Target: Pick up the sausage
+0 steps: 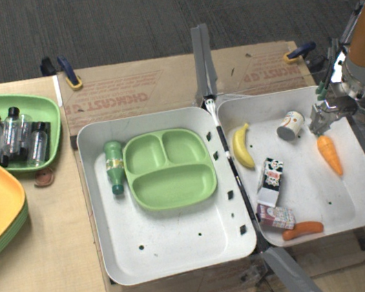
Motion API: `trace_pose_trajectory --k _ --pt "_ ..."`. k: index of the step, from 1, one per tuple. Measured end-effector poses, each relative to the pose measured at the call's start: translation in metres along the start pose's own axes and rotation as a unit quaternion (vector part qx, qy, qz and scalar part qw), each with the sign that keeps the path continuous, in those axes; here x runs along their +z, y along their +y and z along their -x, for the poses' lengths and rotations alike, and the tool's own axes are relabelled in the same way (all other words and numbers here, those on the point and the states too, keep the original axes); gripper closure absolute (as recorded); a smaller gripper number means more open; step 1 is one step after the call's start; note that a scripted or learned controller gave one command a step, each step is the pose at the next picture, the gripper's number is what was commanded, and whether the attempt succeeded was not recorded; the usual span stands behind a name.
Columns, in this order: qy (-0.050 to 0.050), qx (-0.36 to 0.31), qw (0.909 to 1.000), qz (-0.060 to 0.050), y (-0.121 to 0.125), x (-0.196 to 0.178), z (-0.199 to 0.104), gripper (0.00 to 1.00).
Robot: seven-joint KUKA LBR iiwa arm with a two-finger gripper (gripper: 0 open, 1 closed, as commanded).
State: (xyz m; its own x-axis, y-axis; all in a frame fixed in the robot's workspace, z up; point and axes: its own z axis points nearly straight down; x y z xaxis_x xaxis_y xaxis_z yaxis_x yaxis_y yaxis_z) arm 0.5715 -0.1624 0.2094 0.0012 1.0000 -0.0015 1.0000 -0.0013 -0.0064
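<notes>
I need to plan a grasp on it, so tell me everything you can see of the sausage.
The sausage is a small, smooth, orange-red link with rounded ends, probably a plastic toy. It lies flat and nearly level across the view, near the front edge of the right bin. Its left end touches or sits just beside a small maroon carton. The gripper is at the bin's far right side, above the carrot, well away from it.

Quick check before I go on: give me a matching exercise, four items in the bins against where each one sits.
Things:
1. sausage
2. banana
3. carrot
4. green bottle

Places:
A. left bin, beside the green divided plate
B. right bin, near its front edge
C. right bin, close to the divider
D. right bin, just below the gripper

Pairs: 1-B, 2-C, 3-D, 4-A
</notes>
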Motion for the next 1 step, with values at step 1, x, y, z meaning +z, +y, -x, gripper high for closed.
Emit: trace_pose_trajectory --k 1 --pt "0.0 0.001 1.0 -0.001 -0.0002 -0.0081 0.0019 1.0"
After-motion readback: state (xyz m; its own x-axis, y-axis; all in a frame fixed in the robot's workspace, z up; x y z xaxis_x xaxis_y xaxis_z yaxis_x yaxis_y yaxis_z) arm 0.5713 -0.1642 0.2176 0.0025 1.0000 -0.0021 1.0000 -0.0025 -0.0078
